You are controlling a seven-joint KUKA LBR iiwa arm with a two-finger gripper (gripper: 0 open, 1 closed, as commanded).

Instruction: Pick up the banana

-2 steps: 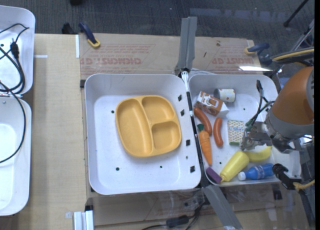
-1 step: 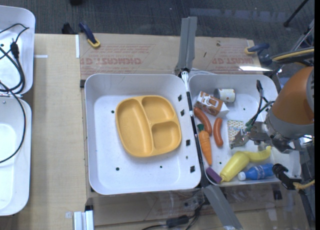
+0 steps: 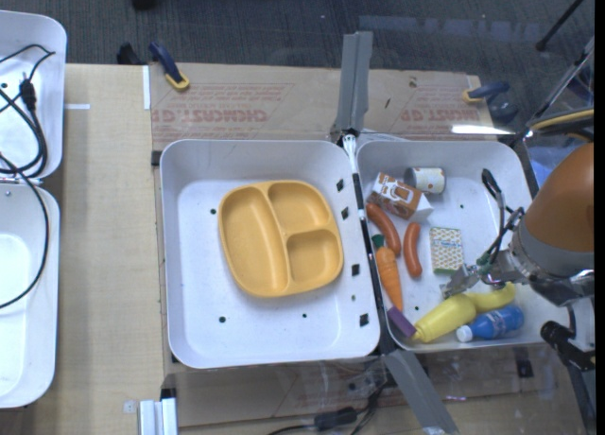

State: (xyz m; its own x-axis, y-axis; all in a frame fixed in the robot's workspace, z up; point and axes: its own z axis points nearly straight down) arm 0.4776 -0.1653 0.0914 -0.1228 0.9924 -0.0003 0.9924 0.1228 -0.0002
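Your claw [image 3: 470, 279] hangs low in the right white plastic bin [image 3: 470, 151]; you cannot tell its opening. The curved yellow banana [image 3: 493, 297] lies just right of it, touching a yellow squeeze bottle [image 3: 442, 318] near the front wall. Far left, a yellow divided plate [image 3: 281, 235] sits in the left bin [image 3: 189, 263].
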